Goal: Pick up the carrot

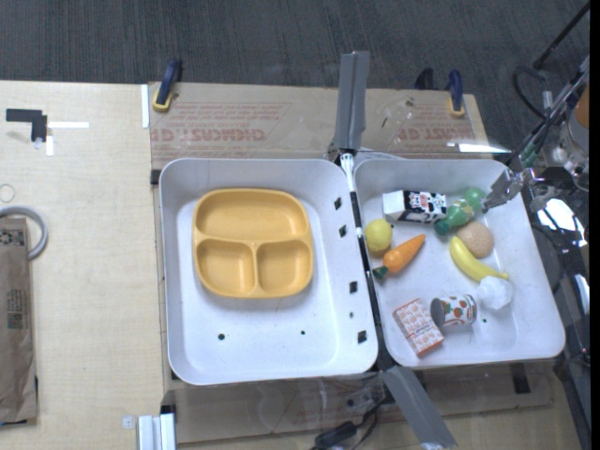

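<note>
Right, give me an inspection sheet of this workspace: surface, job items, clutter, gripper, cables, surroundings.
Surface: two white bins side by side; left bin holds a yellow divided plate, right bin holds the food items.
Job's things: carrot lies near the right bin's left wall, beside a lemon, not gripped.
Clutter: milk carton, green item, banana, brown round item, can, small red box, white lump.
Grippers: gripper at the right bin's far right corner; fingers unclear.
Cables: black cables at upper right.
Surroundings: blue clamps on cardboard; brown bag at left.
</note>
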`<state>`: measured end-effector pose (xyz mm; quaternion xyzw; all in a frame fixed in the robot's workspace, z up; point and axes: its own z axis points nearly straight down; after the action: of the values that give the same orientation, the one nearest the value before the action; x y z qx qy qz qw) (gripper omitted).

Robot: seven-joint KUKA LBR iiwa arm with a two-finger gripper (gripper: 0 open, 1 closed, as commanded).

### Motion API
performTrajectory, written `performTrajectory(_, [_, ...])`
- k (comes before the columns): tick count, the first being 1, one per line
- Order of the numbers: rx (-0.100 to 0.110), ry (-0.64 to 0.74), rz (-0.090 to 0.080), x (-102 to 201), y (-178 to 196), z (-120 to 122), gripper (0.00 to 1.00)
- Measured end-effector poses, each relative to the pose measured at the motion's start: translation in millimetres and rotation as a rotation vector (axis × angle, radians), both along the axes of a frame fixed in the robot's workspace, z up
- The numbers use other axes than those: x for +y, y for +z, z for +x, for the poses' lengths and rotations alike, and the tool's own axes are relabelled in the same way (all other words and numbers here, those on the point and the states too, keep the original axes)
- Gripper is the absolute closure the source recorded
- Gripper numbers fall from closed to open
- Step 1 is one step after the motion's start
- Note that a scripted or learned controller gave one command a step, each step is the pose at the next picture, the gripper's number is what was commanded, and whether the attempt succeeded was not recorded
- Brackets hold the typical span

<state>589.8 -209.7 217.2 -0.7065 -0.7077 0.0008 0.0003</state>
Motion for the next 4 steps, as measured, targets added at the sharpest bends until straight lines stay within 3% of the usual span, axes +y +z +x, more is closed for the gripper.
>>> performTrajectory(1, [0.000,0.275,0.000,41,-59,33,0.00])
performTrajectory(2, [-0.003,0.468,-0.001,102,-124,42,0.00])
performTrajectory(3, [0.025,0.137,0.012,64,-125,65,0.00])
performTrajectory(4, [-0.001,0.315,0.000,124,-26,-2,0.00])
